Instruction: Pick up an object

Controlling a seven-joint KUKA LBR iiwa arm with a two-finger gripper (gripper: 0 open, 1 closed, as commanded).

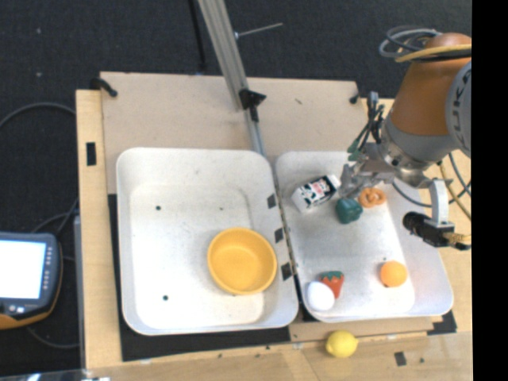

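Pincer (355, 182) above teal object (348, 209), white carton (315, 192) beside

Yellow bowl (242, 260) glossy plastic; white bins (159, 173) matt, speckled; bench board (175, 109) matt wood.

The gripper (355, 182) hangs over the right bin (361, 304) beside a small white box (314, 192) and a green lump (348, 209); a yellow bowl (241, 260) sits in the left bin (159, 173).

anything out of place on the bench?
Yes: a lemon lies on the bench below the right bin, outside both bins. The other small items sit inside that bin, and the yellow bowl sits upright in the left bin.
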